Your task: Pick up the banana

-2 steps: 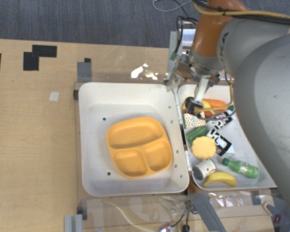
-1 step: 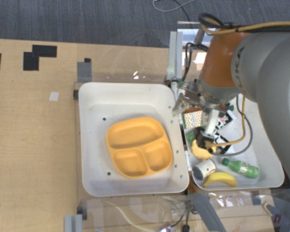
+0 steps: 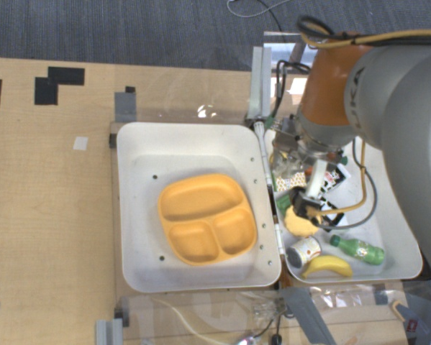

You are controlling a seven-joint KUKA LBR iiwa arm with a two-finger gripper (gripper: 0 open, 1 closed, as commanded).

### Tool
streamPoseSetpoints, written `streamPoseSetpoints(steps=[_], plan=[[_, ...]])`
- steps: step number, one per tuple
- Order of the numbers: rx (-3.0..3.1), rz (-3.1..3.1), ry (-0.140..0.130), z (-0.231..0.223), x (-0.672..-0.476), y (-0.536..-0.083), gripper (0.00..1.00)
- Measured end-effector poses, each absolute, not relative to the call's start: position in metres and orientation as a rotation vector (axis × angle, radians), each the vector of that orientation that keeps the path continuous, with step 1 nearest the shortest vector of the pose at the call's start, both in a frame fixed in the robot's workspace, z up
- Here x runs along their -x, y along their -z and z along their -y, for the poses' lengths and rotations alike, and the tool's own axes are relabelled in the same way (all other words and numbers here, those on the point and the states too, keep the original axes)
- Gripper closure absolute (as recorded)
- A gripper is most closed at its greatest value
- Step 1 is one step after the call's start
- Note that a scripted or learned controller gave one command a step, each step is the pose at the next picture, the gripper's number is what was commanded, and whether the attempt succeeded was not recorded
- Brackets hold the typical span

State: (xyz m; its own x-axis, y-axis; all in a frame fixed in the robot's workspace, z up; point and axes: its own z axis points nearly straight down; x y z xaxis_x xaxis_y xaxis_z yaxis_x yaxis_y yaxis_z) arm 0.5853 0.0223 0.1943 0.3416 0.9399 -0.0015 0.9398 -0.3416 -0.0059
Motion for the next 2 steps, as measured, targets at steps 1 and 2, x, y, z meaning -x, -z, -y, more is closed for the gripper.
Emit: streamPoseSetpoints(steps=[1, 2], plan=[[2.855, 1.311, -0.004, 0.032, -0.631, -0.246, 1.00], [2.939, 1.113, -0.002, 0.029, -0.598, -0.337, 1.00]])
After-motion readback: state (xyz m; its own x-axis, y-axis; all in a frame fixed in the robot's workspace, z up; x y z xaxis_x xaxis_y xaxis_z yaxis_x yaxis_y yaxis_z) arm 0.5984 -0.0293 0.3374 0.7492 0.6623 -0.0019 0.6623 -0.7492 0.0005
